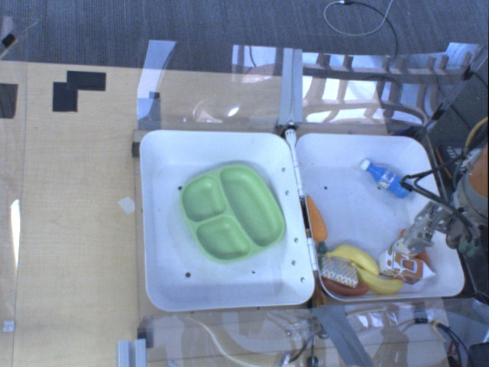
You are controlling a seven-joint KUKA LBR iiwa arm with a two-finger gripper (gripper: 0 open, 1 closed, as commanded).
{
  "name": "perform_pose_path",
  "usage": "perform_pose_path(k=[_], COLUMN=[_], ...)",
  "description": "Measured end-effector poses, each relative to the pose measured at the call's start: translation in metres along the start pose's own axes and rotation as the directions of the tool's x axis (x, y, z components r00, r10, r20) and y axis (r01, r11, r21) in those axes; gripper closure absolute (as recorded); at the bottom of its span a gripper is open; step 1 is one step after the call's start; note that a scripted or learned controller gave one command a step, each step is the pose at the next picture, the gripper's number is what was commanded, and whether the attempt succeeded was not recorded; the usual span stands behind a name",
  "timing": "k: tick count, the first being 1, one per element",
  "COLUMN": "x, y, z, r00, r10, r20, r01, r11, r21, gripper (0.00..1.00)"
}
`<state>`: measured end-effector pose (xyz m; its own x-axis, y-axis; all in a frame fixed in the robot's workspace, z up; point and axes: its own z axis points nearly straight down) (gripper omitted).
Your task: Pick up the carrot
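Two white bins sit side by side on the bench in the camera view. The left bin [157,205] holds a green plate [231,212] with three little sections, and the plate has no food on it.

The carrot [315,219] lies in the right bin [344,159]. It is tucked right up against the left wall of that bin, close to the strip where the two bins meet. It points up and down along that wall. My guess is that this spot makes it hard to grab, because the wall leaves little room for a finger to slip in on that side.

Just below the carrot is a yellow banana [365,267], curved along the bottom of the bin. A small patterned block of toy food [338,271] sits touching the banana, near the carrot's lower end. A small blue bottle [383,177] lies near the top of the bin, well apart from the carrot.

The gripper [422,234] is low at the right side of the bin, reaching in from the right. It hangs just above a little white and orange carton [405,264]. It is well apart from the carrot, so the carrot is not picked up yet. I cannot tell how the gripper is set, because it looks blurry and tangled here. To get to the carrot, I think the arm must cross the bin to the left, keeping above the banana.
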<state>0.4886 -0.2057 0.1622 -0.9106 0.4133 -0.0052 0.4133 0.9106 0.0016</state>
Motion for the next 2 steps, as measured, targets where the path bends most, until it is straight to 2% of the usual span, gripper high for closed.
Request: perform_pose_path(k=[1,2], x=[-0.002,-0.002], y=[0.031,0.001], z=[-0.079,0.041], r00=[0.994,0.963], r10=[-0.113,-0.268], r20=[0.006,0.009], r01=[0.113,0.268], r11=[0.994,0.963], r21=[0.0,0.002], gripper=[1.0,1.0])
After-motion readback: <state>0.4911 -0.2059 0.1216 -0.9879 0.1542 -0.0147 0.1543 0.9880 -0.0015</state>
